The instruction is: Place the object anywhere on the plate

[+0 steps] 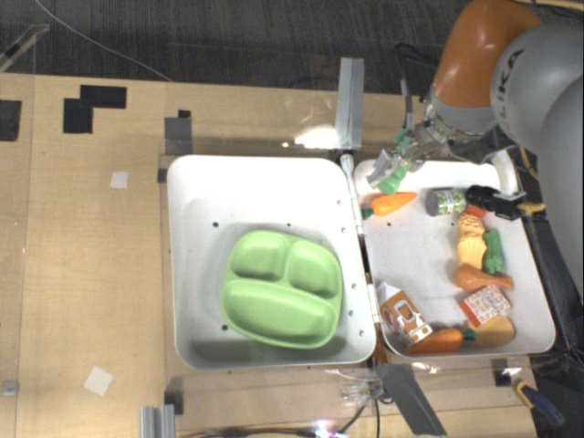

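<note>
Two bins side by side on bench (82, 290). Plate (283, 287) in left bin (196, 245), toward 5 o'clock. Right bin (411, 254): carrot (392, 203) at 11 o'clock, can (447, 202) just right of it; box (486, 305) and second carrot (438, 340) toward 5 o'clock. Gripper (394, 164) over 11 o'clock corner.

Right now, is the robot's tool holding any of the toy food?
It cannot be told. The tool is over the back left corner of the right bin, just above the orange carrot, but no item clearly shows in its grip.
</note>
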